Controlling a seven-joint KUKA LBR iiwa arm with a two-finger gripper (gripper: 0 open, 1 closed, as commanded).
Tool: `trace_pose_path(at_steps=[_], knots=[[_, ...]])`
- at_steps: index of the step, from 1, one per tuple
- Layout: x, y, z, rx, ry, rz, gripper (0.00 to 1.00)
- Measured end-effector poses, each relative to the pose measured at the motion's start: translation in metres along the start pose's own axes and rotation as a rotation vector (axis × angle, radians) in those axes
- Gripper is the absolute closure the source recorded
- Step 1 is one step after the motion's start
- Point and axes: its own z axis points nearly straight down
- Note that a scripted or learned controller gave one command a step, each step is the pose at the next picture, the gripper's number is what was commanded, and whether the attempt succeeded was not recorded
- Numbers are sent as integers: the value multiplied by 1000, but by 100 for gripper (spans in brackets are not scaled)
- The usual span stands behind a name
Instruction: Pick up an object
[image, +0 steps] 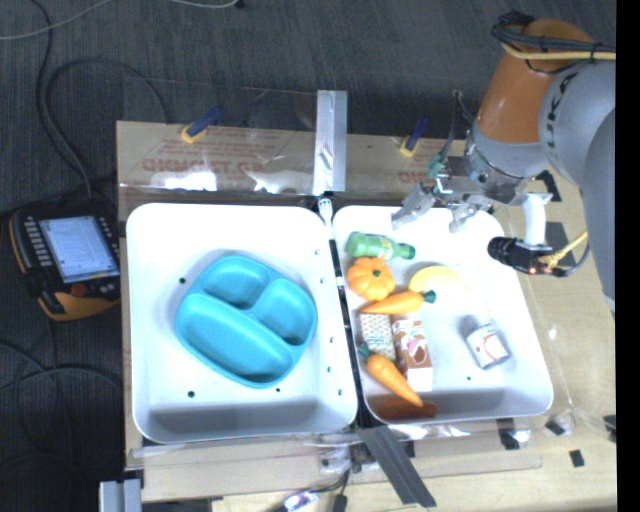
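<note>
My gripper hangs over the far edge of the right bin, its two grey fingers spread open with nothing between them. Just below and left of it lies a green bottle. Beneath that sit a small orange pumpkin, a yellow banana and a carrot. Nearer the front are a patterned box, a brown-and-white carton and a second carrot. A small white carton lies alone toward the right.
The left bin holds a blue divided plate. A metal post stands behind the wall between the bins. A handheld pendant lies off the bench to the left. A black camera mount sticks out by the wrist.
</note>
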Motion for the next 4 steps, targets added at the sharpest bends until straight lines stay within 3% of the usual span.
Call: trace_pose_path(at_steps=[1,2,3,4], knots=[[-6,-54,84,0,0,-61,0],[0,-111,76,0,-1,-50,0],[29,-98,43,0,0,-23,0],[-1,-83,121,-23,-4,-92,0]])
